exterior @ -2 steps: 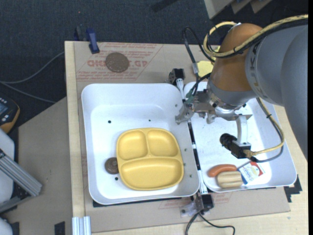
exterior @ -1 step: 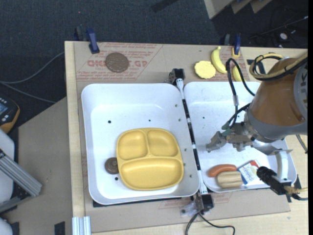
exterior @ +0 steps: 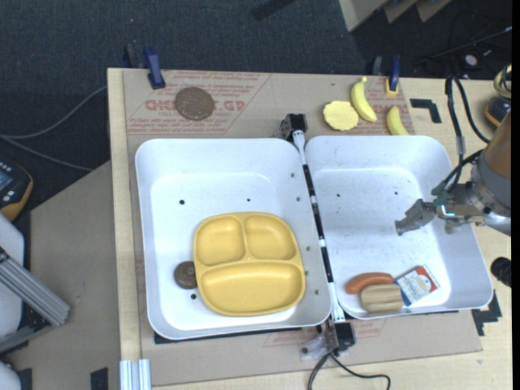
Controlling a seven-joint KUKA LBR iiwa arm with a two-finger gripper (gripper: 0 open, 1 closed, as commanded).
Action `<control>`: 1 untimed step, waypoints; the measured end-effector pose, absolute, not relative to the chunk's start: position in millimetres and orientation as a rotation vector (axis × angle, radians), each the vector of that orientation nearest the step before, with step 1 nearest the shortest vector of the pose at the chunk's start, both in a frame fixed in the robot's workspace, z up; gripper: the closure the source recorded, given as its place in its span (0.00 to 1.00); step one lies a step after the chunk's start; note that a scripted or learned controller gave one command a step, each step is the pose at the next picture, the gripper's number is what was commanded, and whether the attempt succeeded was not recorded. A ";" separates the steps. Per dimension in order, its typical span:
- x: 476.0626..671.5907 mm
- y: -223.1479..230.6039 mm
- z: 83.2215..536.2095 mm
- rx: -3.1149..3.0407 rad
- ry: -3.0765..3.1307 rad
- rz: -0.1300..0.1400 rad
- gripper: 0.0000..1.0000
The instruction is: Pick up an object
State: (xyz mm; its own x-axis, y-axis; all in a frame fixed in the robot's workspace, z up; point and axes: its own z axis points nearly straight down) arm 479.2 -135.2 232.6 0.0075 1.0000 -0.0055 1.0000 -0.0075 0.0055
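We see a pale wooden worktop filling most of the frame, carrying two shallow white plastic bins side by side. The left bin holds a yellow three-compartment plastic tray in its lower half, with a small brown disc touching the tray's lower left edge. The right bin is bare across its upper part; along its lower edge lie a reddish-orange toy sausage, a tan toy bread roll just below and touching it, and a small white packet with red and blue print just to their right.

The grey arm enters from the right edge of the frame at mid height, and its pincer hangs over the right bin's right-hand middle, above and apart from the three small items. We cannot tell from this slant whether the pincer is wide or narrow, and nothing shows between its tips.

Beyond the bins, in the upper part of the frame, sit a brown round disc, a yellow toy chip-like piece and two yellow toy bananas.

We judge the sausage the nearest candidate: likely light, stiff and smooth, so prone to roll or slip. Gripping across its short width at mid length looks safest, though the roll pressed against it crowds one side.
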 end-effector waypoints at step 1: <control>546.6 -217.2 208.2 2.221 2.211 -0.003 0.00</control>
State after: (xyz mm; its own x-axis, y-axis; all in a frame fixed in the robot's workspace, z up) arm 546.6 -217.2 208.2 0.0043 1.0000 -0.0066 1.0000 -0.0043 0.0042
